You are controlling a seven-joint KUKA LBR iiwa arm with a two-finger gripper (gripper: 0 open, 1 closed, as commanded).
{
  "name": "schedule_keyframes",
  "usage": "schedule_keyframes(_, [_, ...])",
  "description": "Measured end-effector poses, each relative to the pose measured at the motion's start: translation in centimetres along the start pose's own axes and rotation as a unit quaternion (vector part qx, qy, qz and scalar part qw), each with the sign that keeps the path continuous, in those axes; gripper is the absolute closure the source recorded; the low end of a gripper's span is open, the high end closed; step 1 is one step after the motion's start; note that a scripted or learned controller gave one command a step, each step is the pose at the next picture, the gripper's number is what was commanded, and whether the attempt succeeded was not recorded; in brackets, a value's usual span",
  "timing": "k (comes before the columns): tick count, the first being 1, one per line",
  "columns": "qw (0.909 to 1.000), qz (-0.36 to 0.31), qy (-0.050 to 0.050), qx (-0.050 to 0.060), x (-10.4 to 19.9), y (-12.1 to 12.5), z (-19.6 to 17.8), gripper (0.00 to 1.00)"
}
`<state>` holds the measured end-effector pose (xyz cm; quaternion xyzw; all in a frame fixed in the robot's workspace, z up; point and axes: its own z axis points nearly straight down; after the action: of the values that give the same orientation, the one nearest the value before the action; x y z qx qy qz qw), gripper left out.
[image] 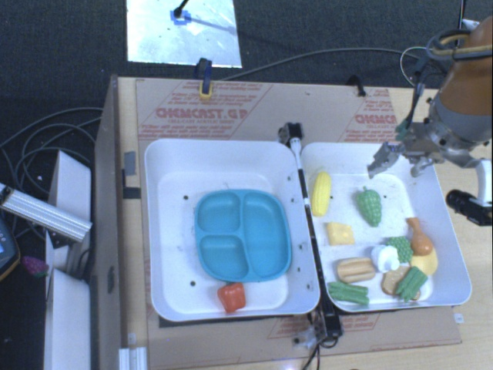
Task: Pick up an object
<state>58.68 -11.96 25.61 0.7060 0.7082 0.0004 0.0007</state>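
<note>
My gripper (pixel 400 164) hangs open over the back edge of the right bin (pixel 462 280), its two fingers spread apart with nothing between them. Below and to its left lie a green bumpy toy vegetable (pixel 370 206) and a yellow corn cob (pixel 320 192). Further forward in that bin sit a yellow cheese wedge (pixel 340 233), a hot dog bun (pixel 355 269), a green bean pod (pixel 348 292), a white piece (pixel 384 257), broccoli (pixel 400 247), a chicken drumstick (pixel 419 240) and more toy food at the front right.
The left bin (pixel 166 222) holds a blue divided plate (pixel 242 234) and a red pepper (pixel 231 297) near its front wall. A black clamp (pixel 292 135) sits where the bins meet. Cables and metal parts lie left of the bench.
</note>
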Motion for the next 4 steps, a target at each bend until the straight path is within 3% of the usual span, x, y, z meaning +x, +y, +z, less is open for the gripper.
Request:
schedule_keyframes(1, [1.0,0.001,0.0,0.002,-2.0,-1.6,11.5,0.0])
schedule_keyframes(2, [1.0,0.001,0.0,0.0,-3.0,-0.6,17.2,0.0])
schedule_keyframes(3, [1.0,0.001,0.0,-0.001,-3.0,-0.5,16.1,1.0])
schedule_keyframes(4, [1.0,0.001,0.0,0.001,-4.5,-1.7,14.2,1.0])
